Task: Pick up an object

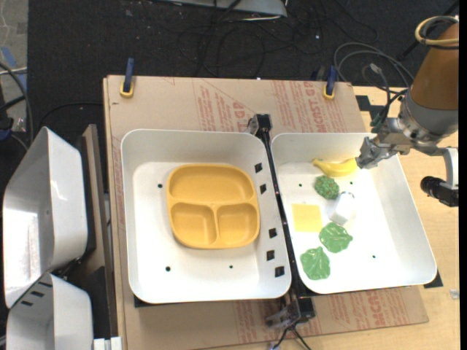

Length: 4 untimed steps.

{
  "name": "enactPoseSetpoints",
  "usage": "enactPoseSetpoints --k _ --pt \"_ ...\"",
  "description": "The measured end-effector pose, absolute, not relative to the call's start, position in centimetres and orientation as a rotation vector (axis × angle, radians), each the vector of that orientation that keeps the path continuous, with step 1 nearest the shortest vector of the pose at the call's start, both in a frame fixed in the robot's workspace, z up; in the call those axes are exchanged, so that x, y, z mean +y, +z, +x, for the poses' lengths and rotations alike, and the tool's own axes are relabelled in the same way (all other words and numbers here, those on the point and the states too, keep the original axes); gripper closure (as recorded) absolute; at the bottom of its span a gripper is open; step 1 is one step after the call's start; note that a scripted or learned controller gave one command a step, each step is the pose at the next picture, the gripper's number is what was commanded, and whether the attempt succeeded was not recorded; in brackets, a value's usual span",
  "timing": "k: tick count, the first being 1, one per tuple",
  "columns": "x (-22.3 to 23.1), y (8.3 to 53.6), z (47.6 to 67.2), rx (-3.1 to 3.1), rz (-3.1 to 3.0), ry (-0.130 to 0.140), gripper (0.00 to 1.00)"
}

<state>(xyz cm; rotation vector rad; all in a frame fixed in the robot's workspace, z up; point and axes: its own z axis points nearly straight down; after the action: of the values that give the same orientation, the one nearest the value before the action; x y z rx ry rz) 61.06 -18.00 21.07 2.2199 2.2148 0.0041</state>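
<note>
Two bins [146,195]; hand [367,155] beside yellow banana [334,168].

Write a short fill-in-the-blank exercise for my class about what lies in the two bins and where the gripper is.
1. The divided tray in the left bin is ____ in colour.
2. The tray has ____ compartments.
3. The gripper is closest to the ____ object in the right bin.
4. The flat yellow square lies in the ____ bin.

Missing words: yellow; three; banana-shaped; right
</note>
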Motion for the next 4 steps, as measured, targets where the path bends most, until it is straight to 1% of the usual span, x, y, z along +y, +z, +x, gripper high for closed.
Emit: enactPoseSetpoints --k 1,2,3,4 --pt "-18.0 21.0 61.1 2.22 2.221 0.001 1.0" --pt "-12.5 22.4 61.9 2.229 2.212 0.003 1.0" --pt "-6.5 22.7 62.8 2.23 2.212 0.003 1.0" --pt "-0.4 22.1 62.4 2.231 2.214 0.0 1.0"
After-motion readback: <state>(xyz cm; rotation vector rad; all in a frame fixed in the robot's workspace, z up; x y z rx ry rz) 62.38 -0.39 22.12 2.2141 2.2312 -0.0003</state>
